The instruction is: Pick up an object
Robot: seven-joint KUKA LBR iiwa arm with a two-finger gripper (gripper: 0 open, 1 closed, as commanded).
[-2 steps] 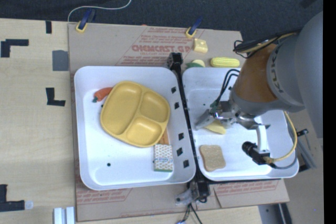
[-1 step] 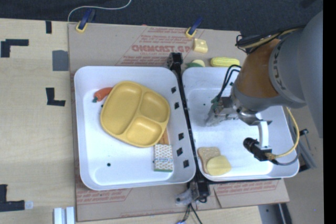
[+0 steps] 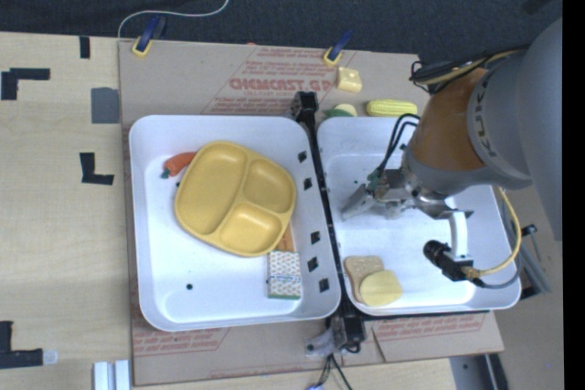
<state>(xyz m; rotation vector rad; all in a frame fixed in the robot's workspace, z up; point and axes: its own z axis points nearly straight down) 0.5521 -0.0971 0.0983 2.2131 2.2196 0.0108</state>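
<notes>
Claw [image 3: 358, 202] low over floor of right bin [image 3: 416, 274], fingers aimed toward the divider between bins; tips look slightly parted, nothing between them, but too small and blurred to call how far open. Arm [image 3: 475, 128] enters from right, orange band above wrist, black cable looped below.

Nearest candidates for pickup: pale yellow round piece [image 3: 380, 288] and tan bread-like slice [image 3: 362, 268], touching each other at bin's near edge, beside the divider, apart from claw. Judged light, prob. toy food; round piece likely smooth and a bit slippery, slice flatter and harder to get under. Best hold, as a guess: across the round piece's short width, from above. No clear long axis on round piece; slice roughly square, lying flat.

Beyond bin's far rim, on cardboard: yellow corn cob [image 3: 391, 108], long axis running left-right along the rim; greenish piece [image 3: 344, 111] just beside it; small yellow block [image 3: 349, 79] farther back. Outside the bin, so poorer targets.

Left bin [image 3: 151, 288]: yellow divided plate [image 3: 236, 196] lying flat, tilted diagonal, stiff, wide, awkward for a narrow claw. Orange carrot-like piece [image 3: 179, 162] poking out from under plate's far-left edge, pointing left. Small printed carton [image 3: 284, 275] just below plate, long axis near-far, stiff-sided, graspable across narrow faces.

Worktop [image 3: 55, 224] pale wood, black tape marks.
</notes>
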